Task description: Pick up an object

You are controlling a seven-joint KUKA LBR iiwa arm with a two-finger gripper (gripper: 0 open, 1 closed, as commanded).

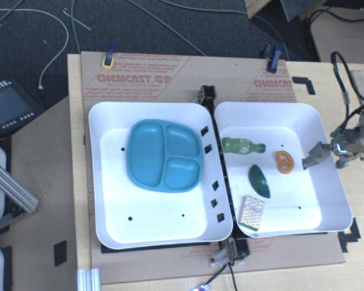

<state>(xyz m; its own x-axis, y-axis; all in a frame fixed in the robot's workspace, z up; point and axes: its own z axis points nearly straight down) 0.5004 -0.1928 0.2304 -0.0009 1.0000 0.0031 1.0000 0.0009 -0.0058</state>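
Note:
The right bin [327,205] holds a green bottle [242,145] lying on its side near the left wall. An orange pretzel-shaped ring [284,161] lies to the bottle's right. A dark green oval piece [259,181] rests at the bin's middle, and a patterned packet [252,212] lies near the front wall. My gripper [318,155] hovers at the right side of this bin, just right of the orange ring and apart from it. Nothing shows in its grasp.
The left bin [109,211] carries a blue divided plate [165,155]. A black divider with clips [215,162] runs between the bins. Cables [352,90] hang by the arm at the right edge.

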